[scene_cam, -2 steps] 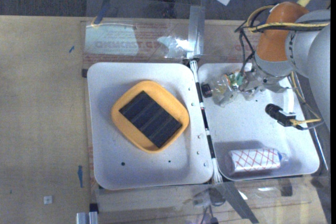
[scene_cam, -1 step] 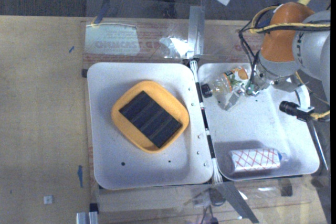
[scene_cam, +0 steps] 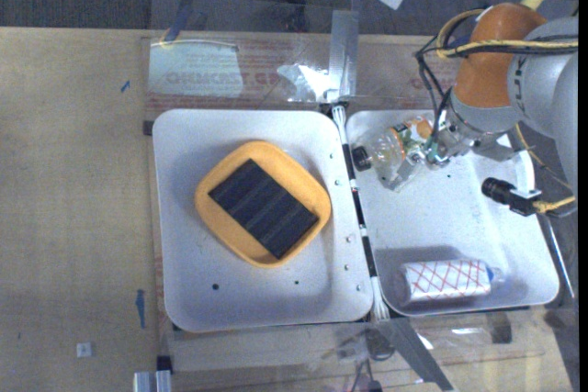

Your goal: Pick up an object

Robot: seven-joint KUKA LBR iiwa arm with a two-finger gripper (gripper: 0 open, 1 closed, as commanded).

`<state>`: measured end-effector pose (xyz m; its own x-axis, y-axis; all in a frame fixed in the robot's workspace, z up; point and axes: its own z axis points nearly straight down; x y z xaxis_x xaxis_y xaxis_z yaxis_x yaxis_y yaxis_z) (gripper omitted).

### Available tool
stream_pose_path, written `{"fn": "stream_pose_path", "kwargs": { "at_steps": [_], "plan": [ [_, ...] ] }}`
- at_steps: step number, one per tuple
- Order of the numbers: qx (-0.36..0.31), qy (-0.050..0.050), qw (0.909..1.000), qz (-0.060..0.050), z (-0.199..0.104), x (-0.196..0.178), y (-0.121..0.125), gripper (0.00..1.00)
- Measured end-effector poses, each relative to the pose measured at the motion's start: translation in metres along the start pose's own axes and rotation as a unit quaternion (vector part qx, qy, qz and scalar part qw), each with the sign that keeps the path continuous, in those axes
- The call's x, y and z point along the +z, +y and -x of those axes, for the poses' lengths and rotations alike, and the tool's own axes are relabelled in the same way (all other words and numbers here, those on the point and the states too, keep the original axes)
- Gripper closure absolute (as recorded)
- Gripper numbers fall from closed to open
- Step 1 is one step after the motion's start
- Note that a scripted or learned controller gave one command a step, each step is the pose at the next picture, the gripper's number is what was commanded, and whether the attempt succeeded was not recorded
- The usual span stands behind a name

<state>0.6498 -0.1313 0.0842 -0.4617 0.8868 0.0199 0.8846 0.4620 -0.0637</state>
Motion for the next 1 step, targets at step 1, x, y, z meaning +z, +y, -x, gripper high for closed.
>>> {"fn": "stream_pose_path", "kwargs": {
  "at_steps": [1],
  "plan": [
    [-0.013, -0.002, 0.9999, 0.0, -0.0001, -0.0003, -0.0002, 0.0]
  ]
}}
